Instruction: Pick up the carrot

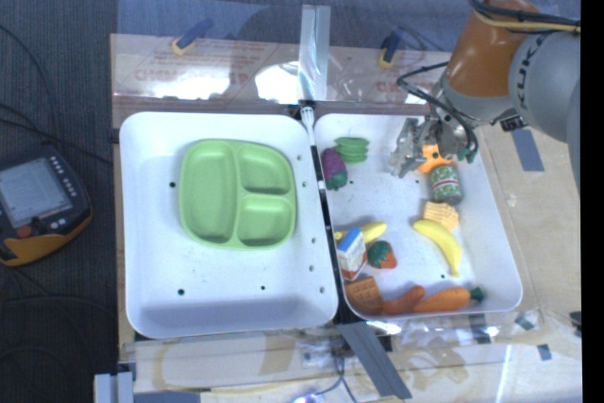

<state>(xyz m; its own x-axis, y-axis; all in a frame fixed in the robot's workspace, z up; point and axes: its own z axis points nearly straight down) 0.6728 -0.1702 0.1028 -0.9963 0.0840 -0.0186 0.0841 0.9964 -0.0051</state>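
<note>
The tool (415, 151) hangs low over the far part of the right bin (500, 250), near its back wall; whether it is apart or together cannot be told from this angle. Just beside it on the right lies a small orange piece (435, 160), and below that a green-labelled can (444, 186). Left of the tool there is bare bin floor, up to a green leafy toy (352, 148) and a purple eggplant (334, 167) by the divider.

The carrot (445, 299) lies well apart from the tool, along the near wall of the same bin, its green top pointing to the right corner. A reddish sausage (403, 300) touches its left end. Between carrot and tool lie a banana (441, 243), a corn cob piece (442, 217), a strawberry (379, 253) and a milk carton (350, 252).

The left bin (151, 297) holds a green divided plate (238, 193). Both bins sit on a worktop (142, 61) above dark carpet (57, 14); a handheld pendant (40, 198) lies on the floor at left.
</note>
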